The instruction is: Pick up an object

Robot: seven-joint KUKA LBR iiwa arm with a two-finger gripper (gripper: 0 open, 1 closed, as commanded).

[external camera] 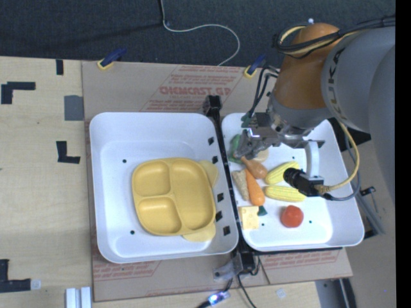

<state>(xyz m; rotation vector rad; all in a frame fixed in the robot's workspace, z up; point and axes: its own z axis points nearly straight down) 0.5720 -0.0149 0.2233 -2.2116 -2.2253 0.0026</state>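
Left bin point(109, 172) holds 1 yellow tray point(172, 194) (divided); right bin point(340, 230) holds toy foods.

One fixed camera hangs above the desk point(38, 172) and looks down at a slant, far enough off to take in both bins whole. The left bin point(106, 133) sits near centre; the right bin point(340, 226) lies toward 3 o'clock. The arm point(334, 63) enters from 3 o'clock and bulks large at 1 to 2 o'clock. Dark floor point(77, 11) runs along 12 o'clock.
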